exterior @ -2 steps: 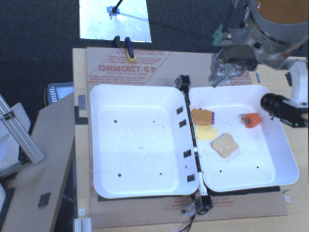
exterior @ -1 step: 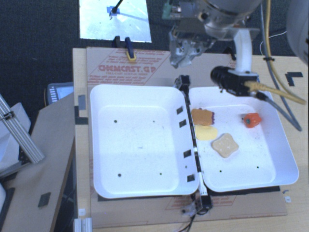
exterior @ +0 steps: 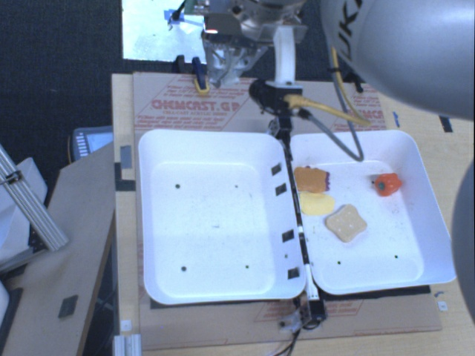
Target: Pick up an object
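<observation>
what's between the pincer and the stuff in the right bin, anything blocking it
Nothing visible blocks it. The pincer hangs above the bench behind the bins, and the orange object, yellow piece, tan piece and red object lie uncovered in the right bin.

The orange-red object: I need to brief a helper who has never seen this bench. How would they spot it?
Look in the right bin, toward its far right side. The orange-red object lies alone there, apart from the three pale food-like pieces clustered near the divider, and it is the brightest thing.

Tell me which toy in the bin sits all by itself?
The red-orange toy near the right bin's far right side; the other three huddle together by the divider.
</observation>
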Motion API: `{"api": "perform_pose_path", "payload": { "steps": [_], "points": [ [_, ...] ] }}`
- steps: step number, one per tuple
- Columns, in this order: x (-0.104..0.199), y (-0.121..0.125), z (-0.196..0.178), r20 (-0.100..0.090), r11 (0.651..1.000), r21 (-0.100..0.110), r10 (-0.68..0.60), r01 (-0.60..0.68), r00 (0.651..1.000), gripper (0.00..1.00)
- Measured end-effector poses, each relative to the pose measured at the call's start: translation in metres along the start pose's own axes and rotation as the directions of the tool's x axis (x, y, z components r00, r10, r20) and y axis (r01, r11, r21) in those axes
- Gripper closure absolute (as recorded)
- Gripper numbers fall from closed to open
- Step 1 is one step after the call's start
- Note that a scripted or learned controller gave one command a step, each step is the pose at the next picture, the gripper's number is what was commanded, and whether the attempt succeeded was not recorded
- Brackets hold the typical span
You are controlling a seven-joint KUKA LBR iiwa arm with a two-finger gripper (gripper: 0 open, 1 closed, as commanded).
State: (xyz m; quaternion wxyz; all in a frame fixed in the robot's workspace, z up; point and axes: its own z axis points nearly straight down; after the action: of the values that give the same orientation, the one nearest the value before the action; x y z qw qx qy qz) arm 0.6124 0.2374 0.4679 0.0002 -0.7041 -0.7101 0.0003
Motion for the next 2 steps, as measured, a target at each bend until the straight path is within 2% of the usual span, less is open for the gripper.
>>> {"api": "perform_pose_path", "payload": {
  "steps": [1,2],
  "points": [
    [-0.004,0.028,-0.072,-0.003,1.000,-0.011,0.002,-0.002,1.000,1.00],
    [-0.004,0.057,-0.067,-0.001,1.000,-0.004,0.005,-0.006,1.000,1.00]
  ]
}}
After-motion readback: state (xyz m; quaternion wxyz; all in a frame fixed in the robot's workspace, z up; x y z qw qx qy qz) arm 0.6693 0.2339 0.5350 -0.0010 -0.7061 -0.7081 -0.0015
